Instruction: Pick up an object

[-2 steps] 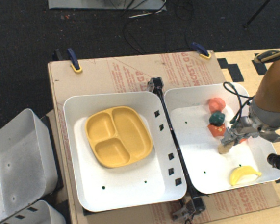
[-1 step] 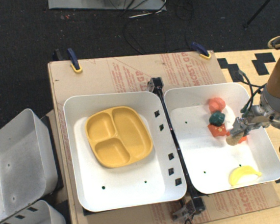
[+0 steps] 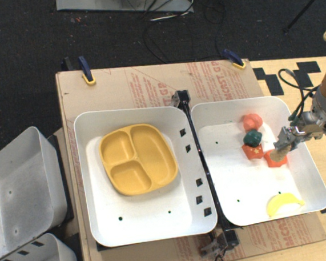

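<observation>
One fixed camera above the bench (image 3: 130, 84), slanted downward, both white bins (image 3: 91, 162) framed

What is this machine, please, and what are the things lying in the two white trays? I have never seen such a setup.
One camera fixed above a bench looks down at a slant. The grey robot arm with an orange band reaches in from the right; its two-finger gripper is low in the right shallow white bin, over a small red block. I cannot tell whether it holds anything. Beside it lie a dark green round toy, a pink-red round toy, another orange-red piece and a yellow banana-shaped toy. The left shallow white bin holds a yellow plastic plate with three compartments.
</observation>
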Controlling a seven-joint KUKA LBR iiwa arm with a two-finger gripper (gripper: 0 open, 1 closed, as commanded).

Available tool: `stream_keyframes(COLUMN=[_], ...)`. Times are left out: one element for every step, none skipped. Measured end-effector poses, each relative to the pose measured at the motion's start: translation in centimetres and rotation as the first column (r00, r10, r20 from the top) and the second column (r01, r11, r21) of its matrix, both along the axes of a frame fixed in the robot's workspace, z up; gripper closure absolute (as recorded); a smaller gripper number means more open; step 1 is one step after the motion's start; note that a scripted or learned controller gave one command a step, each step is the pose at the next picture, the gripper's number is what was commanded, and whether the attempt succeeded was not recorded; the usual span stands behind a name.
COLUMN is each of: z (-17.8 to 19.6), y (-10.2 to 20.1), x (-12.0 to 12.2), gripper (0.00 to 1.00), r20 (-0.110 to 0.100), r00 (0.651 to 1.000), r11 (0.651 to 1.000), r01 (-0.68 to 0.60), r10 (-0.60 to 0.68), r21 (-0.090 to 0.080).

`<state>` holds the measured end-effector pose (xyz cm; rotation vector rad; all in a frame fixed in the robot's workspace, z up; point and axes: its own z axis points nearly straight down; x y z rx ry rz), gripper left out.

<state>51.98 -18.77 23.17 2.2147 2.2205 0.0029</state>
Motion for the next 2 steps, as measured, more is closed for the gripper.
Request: stream_keyframes(z=[1.0,-0.3], y=[5.4,10.6], x=[0.4,0.3], gripper=[1.0,1.0], r20=[-0.004,-0.007], r00=[1.0,1.0], r11=[1.0,1.0], r01=[-0.003,-0.004], r10=[0.003,0.004], r21=[0.003,0.004])
